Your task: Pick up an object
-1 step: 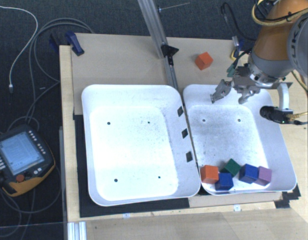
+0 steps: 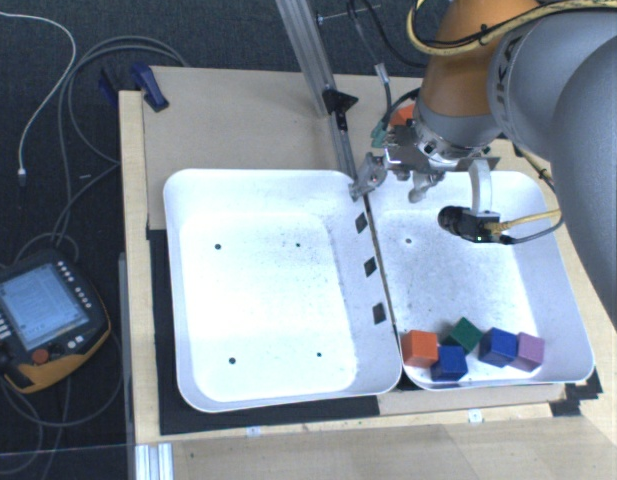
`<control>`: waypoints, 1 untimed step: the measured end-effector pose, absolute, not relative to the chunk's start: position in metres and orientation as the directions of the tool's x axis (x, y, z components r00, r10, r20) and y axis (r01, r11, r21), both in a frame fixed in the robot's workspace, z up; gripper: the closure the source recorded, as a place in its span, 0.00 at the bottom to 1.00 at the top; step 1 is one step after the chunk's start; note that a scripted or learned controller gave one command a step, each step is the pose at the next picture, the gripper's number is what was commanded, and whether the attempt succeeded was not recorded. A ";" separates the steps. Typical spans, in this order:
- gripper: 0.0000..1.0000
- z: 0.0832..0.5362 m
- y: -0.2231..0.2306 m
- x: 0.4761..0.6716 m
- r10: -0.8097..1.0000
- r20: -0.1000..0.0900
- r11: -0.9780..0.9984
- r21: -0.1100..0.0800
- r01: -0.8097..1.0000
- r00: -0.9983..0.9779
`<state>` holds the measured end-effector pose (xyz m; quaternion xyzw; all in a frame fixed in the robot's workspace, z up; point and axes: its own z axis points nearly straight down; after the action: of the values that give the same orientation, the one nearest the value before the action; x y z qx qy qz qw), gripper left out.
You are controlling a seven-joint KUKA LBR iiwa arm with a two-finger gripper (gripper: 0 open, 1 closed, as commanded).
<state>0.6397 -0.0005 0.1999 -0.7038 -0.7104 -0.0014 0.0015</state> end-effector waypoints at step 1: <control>1.00 0.211 -0.006 0.640 1.000 0.002 0.002 0.002 1.000 -0.002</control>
<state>0.6402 -0.0057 0.2114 -0.7063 -0.7079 -0.0014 0.0001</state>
